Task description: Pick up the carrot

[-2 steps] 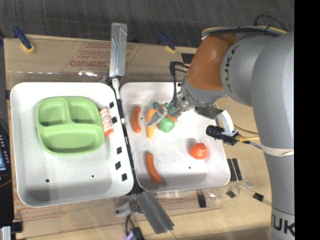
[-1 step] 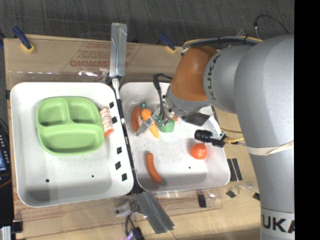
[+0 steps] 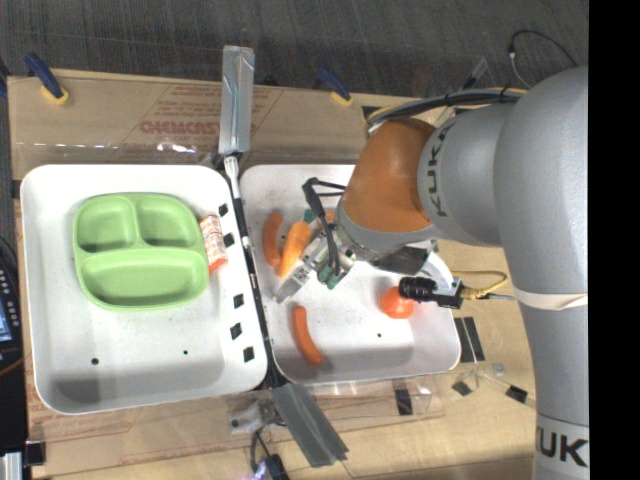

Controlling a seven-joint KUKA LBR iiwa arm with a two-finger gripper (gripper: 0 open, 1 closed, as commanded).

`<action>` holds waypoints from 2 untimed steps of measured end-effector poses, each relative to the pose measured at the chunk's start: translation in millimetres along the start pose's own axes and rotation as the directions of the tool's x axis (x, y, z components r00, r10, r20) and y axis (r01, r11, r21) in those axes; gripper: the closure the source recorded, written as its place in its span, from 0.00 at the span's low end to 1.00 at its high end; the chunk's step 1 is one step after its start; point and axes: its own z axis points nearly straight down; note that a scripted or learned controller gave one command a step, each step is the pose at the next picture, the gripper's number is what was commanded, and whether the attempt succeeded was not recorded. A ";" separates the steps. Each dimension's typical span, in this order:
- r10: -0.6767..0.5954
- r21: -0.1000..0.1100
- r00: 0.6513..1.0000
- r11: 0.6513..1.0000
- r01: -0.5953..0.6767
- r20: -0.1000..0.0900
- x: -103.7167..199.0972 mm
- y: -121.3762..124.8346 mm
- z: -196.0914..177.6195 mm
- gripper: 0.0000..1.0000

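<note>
Seemingly, end effector open over carrot; hot dogs, tomato nearby.

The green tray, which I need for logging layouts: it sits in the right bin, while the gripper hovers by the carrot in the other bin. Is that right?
Not quite. The camera view shows the green tray in the left bin, not the right. The gripper is by the carrot in the right bin, as you said.

Green tray matt plastic; white bins smooth plastic; bench cardboard.
</note>
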 end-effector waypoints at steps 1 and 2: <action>0.438 -0.003 0.899 0.899 -0.438 0.003 -76.0 16.7 -1.5 0.00; 0.434 -0.003 0.901 0.901 -0.434 0.003 -76.0 17.4 -11.7 1.00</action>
